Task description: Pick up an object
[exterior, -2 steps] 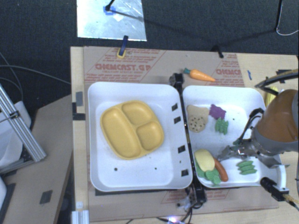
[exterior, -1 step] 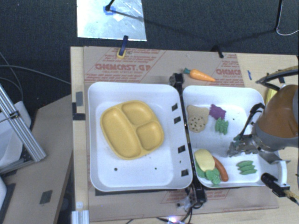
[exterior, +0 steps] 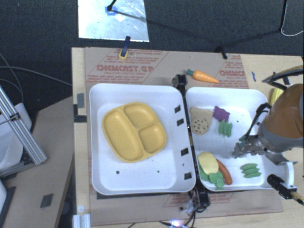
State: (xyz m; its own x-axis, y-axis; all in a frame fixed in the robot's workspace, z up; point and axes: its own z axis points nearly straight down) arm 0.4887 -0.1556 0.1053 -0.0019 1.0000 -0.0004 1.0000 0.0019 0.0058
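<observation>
Inside the right bin (exterior: pixel 256 99), the pincer (exterior: pixel 240 148) hangs beside green pea pods (exterior: pixel 250 170).

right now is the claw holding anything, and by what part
Nothing shows between its fingers. The claw hangs over bare floor of the right bin, between the green toy and the pea pods.

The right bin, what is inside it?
Inside the right bin: a cookie, purple grapes, a green piece, a yellow piece, a sausage, broccoli, green pea pods. The gripper and arm cover its right edge.
</observation>
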